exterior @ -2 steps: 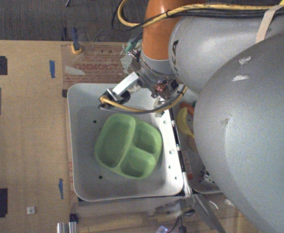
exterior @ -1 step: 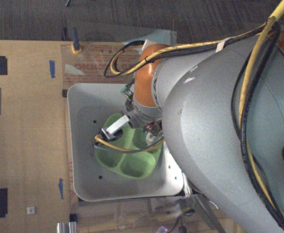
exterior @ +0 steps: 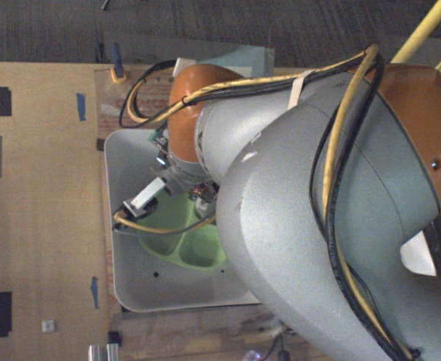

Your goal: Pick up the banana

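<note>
The big grey arm reaches in from the right and covers most of the view. Its orange wrist band (exterior: pixel 187 104) hangs over the white bin (exterior: pixel 130 277). Below that band, the gripper (exterior: pixel 200 199) points down over the upper edge of a light green divided dish (exterior: pixel 177 235) lying in the bin. The wrist and arm hide the parts of the bin under and to the right of the gripper.
A bare strip of the bin's floor lies along its left and lower sides. Left of the bin stretches a brown board (exterior: pixel 40 201) with black corner marks and blue tape bits. Yellow and black cables (exterior: pixel 341 164) run along the arm.
</note>
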You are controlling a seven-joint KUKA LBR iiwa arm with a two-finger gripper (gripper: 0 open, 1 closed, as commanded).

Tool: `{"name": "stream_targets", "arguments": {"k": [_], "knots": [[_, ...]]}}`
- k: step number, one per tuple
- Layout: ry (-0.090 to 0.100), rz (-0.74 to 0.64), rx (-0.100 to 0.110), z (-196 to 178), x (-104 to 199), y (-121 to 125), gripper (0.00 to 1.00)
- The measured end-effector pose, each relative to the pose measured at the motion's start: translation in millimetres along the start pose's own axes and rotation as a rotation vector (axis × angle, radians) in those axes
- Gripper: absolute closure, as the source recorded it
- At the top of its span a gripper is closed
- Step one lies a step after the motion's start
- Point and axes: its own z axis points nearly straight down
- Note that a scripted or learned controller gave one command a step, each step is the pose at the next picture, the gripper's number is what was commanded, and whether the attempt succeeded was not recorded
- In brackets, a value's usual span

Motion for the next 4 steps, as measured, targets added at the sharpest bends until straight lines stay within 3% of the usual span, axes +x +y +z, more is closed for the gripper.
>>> {"name": "stream_targets", "arguments": {"k": [1,2,3,4], "knots": [[0.016,0.014,-0.003,-2.4,-53.2,-69.8,0.00],[0.018,-0.208,0.006,-5.2,-101.1,-56.9,0.00],[0.044,-0.206,-0.007,-21.0,-92.5,-55.1,1.00],[0.044,-0.207,-0.007,-20.9,-92.5,-55.2,0.00]]}}
